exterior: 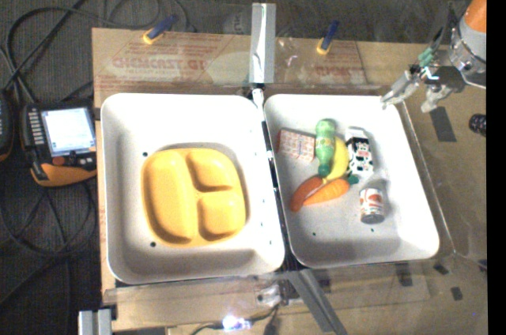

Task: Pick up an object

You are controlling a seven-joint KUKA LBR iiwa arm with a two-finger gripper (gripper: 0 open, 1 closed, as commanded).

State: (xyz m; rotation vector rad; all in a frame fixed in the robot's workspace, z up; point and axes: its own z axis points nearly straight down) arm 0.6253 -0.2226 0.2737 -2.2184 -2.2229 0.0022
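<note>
The carrot (320,192), lying among the clutter in the right bin (411,235), is judged light, rigid and smooth, and is best pinched across its thick middle. The gripper (414,90) is seen spread and unladen above that bin's far right corner. 1 yellow tray (194,193) is held by the left bin (118,167); a green toy (325,142), a can (371,203) and a red packet (296,144) are kept with the carrot.

The arm enters at the upper right — orange band at the frame edge, wrist angled down-left. Its gripper (414,92) hangs with both fingers spread apart — nothing between them.
</note>
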